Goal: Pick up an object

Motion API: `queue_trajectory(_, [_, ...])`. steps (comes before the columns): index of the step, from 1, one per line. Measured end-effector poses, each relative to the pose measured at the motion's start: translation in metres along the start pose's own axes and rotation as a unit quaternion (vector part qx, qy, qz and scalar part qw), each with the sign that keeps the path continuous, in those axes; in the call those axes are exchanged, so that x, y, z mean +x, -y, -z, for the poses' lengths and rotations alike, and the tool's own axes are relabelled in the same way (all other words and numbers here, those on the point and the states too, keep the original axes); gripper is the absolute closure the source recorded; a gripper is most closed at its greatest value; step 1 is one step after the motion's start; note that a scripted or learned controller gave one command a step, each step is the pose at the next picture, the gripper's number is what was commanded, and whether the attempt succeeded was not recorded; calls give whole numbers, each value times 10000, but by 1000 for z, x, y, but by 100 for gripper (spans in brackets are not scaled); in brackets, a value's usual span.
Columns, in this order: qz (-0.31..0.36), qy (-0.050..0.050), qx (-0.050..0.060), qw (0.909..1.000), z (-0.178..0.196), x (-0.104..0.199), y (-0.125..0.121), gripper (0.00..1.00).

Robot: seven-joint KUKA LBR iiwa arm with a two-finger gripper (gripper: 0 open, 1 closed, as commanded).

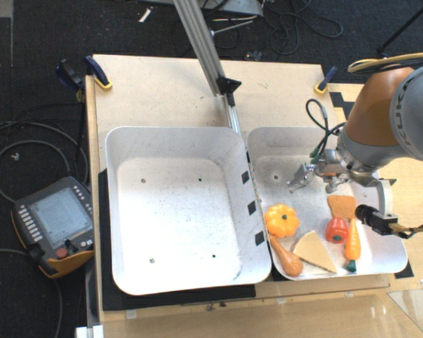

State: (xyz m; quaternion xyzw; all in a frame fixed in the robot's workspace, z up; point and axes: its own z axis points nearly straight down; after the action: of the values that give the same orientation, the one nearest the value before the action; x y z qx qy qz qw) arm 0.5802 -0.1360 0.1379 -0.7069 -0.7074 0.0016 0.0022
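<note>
Two white bins sit side by side on the bench: left bin [173,210], bare of goods; right bin [282,162], holding all the stock.

Contents of the right bin, clustered toward its near end:
- orange pumpkin [282,221], beside the divider;
- brown gourd-shaped piece [287,258], just below the pumpkin;
- pale cheese wedge [315,251], touching or nearly touching the gourd;
- tan toast slice [342,205];
- red pepper [336,230], just under the toast;
- carrot [352,243], alongside the pepper.

Arm: reaches in from the right, wrist over the far part of the right bin. Gripper [301,178] hangs above bare bin floor, away from the cluster; its metal fingers appear spread apart, with nothing between them.

Status: nothing picked. Every item rests on the bin floor. Remaining, by my reading: choose an item, bring the gripper over it, descend, close, lift. The pumpkin and toast lie nearest the tool.
</note>
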Motion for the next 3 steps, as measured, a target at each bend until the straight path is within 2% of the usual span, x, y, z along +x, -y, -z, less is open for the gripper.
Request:
queue_trajectory(1, [-2, 5, -23, 10000, -44, 1, 0, 0])
queue_trajectory(2, [-7, 5, -33, 10000, -33, 0, -1, 100])
queue_trajectory(3, [1, 10, -49, 10000, 11, -2, -5, 100])
